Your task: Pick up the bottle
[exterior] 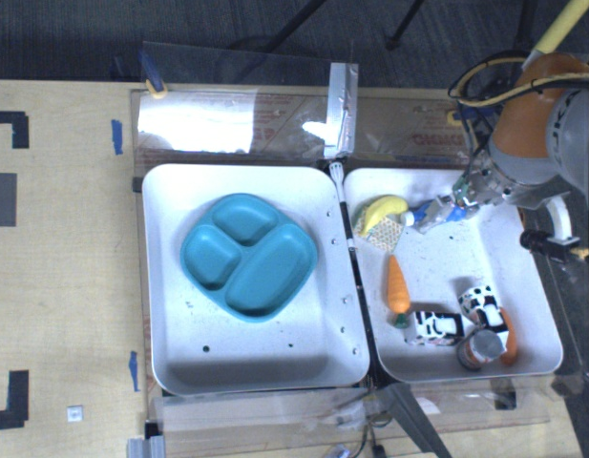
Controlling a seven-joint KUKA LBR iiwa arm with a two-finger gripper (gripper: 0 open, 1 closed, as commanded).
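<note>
Across the bench, biggest things first:

Bench (55,284): pale wood, carrying two shallow white bins side by side, with black tape marks along its left side.

Left bin (170,342): white, holding a blue divided plate (249,254) near its middle; the plate has three compartments and lies flat.

Right bin (447,256): white, touching the left bin along the centre divide, and holding all the small items.

Arm (552,146): grey with an orange band, reaching in from the right over the upper right corner of the right bin.

Gripper (471,194): low over the bin's upper edge, right at the bottle's right end. How far the claw is spread, and whether it has hold of anything, I cannot tell.

Bottle (430,214): small, clear with blue, lying on its side in the upper part of the right bin, between the banana and the gripper.

Banana (378,210): yellow, curved, upper left of the right bin, just beside the bottle's left end.

Carrot (397,284): orange, lying roughly lengthwise below the banana, well apart from the bottle.

Black and white toys (437,324): two cow-patterned pieces near the bin's lower edge.

Round can (478,349): brownish, at the lower right, touching an orange piece beside it.
</note>
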